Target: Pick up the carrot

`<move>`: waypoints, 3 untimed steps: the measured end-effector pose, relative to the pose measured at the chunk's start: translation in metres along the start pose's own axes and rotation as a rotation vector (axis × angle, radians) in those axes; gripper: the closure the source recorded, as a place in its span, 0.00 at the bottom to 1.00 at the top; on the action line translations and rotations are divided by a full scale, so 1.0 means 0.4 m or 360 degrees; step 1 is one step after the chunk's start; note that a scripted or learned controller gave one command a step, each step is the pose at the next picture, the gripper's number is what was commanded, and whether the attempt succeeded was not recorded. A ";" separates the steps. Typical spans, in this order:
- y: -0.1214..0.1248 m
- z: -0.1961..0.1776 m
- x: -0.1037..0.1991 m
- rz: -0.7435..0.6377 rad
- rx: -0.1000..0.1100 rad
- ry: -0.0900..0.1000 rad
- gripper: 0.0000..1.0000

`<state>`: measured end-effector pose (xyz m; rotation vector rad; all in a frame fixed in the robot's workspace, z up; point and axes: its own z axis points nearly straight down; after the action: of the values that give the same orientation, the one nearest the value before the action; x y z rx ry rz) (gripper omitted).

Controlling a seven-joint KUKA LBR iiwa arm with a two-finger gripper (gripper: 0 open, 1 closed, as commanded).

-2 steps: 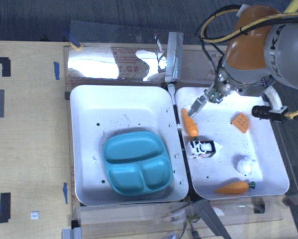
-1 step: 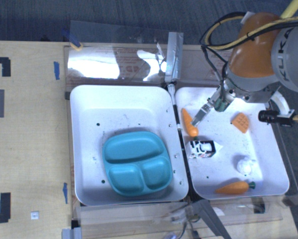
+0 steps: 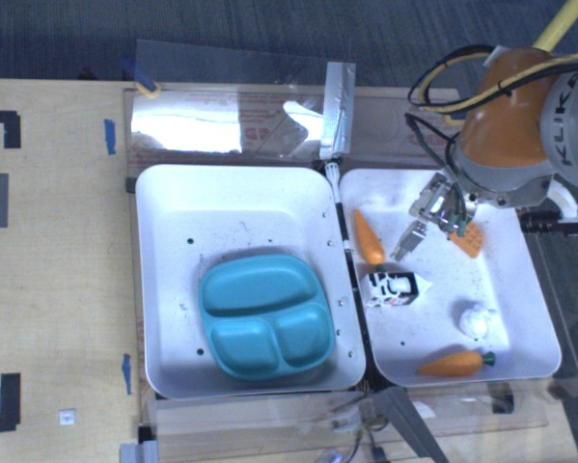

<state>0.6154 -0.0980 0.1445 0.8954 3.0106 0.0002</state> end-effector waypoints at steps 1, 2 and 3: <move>0.085 -0.105 0.081 -0.0457 -0.0006 -0.0010 0.00; 0.057 -0.104 0.076 -0.1231 -0.0004 -0.0007 0.00; 0.021 0.076 0.019 -0.1387 -0.0007 -0.0041 0.00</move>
<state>0.6139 -0.0868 0.1141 -0.4551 3.0827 -0.0053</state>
